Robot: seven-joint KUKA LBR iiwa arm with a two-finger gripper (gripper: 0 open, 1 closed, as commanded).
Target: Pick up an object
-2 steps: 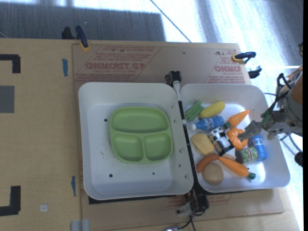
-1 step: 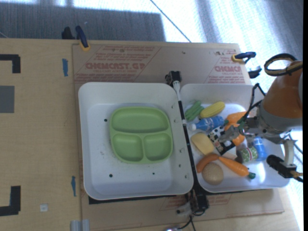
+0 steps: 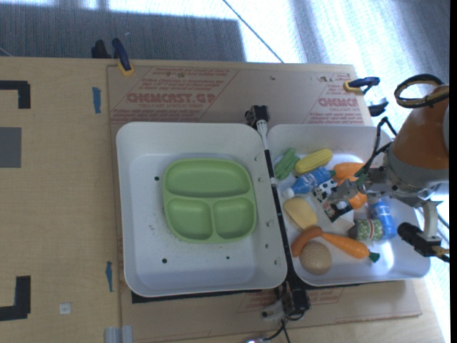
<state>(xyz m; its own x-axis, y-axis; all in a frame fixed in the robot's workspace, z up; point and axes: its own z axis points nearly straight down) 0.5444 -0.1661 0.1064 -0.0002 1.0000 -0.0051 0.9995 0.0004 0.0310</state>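
The pincer (image 3: 341, 204) hung low inside the right bin (image 3: 407, 263), among a crowd of toy foods; whether it gripped anything could not be told. Touching or just beside it on its left sat a black-and-white cow figure (image 3: 325, 189). Beyond that lay a blue bottle (image 3: 308, 182), a corn cob (image 3: 313, 161) and a green pod (image 3: 285, 163). Nearer the camera lay a carrot (image 3: 344, 244) and a brown egg-shaped piece (image 3: 315, 257). Well to the left, the left bin (image 3: 136, 191) held a green divided plate (image 3: 209, 199).

Green divided plate (image 3: 209, 207), left bin (image 3: 136, 213)
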